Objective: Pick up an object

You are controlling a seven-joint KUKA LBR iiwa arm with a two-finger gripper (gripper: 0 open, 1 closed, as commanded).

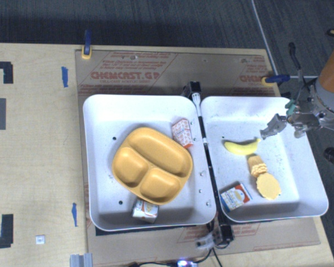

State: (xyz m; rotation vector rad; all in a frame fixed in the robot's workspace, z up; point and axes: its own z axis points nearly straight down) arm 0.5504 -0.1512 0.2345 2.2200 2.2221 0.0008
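Gripper (274,125) above right bin (309,171), finger spread indiscernible, holding nothing, tip just beside banana (240,146). Small carton (235,196) in the near corner, print unreadable. "CHEMCAST" printed on board (125,74) behind bins.

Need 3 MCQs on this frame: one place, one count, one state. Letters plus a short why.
1. Where does the banana lie?
A. left bin
B. right bin
C. on the bench

2. How many compartments does the yellow tray have?
A. two
B. three
C. five

3. How does the claw stand to the banana?
A. beside its right end, nothing seen between the fingers
B. lifting it above the bin
C. over the left bin

Key: 1 B, it rests on the right bin floor. 2 B, three hollows show. 3 A, the banana lies flat with the claw tip next to it.
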